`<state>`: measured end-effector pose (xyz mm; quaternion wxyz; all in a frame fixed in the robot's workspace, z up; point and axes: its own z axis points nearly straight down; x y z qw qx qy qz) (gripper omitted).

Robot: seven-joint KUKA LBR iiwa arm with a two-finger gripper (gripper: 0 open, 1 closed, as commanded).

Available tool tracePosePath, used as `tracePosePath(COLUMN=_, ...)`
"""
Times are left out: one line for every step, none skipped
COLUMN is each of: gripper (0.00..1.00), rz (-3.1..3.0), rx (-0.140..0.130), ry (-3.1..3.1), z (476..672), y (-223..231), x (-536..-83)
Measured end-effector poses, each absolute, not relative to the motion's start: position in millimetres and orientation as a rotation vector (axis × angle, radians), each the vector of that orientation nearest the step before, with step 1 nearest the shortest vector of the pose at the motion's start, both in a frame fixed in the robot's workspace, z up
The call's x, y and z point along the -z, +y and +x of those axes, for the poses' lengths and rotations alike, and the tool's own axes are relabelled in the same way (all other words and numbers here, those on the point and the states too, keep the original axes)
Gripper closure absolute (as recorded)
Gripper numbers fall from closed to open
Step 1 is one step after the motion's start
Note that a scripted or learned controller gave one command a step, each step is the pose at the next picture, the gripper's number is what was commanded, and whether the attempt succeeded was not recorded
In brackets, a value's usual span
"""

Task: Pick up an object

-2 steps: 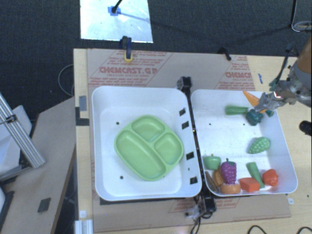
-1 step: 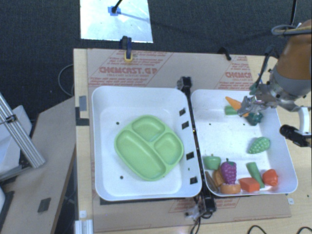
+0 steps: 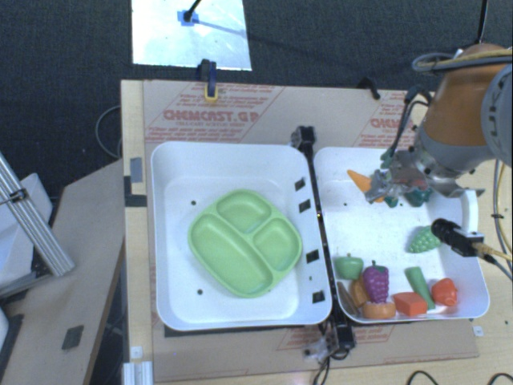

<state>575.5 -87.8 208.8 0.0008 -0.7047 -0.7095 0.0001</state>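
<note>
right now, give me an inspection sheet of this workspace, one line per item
surface: bench bearing two white bins, left bin and right bin, side by side.
job's things: toy foods in the right bin; purple grapes, red block, green leafy piece, orange piece.
clutter: green divided plate in the left bin.
grippers: claw low over the right bin's far part, beside the orange piece; grasp cannot be judged.
cables: black cable by the arm.
surroundings: dark floor, pale sheet beyond the bench.
</note>
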Motion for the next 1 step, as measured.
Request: tracePosePath(gripper=1.0, rz=-2.21, rx=0.002, ry=-2.231, z=559.8, y=-35.6, x=-224.2)
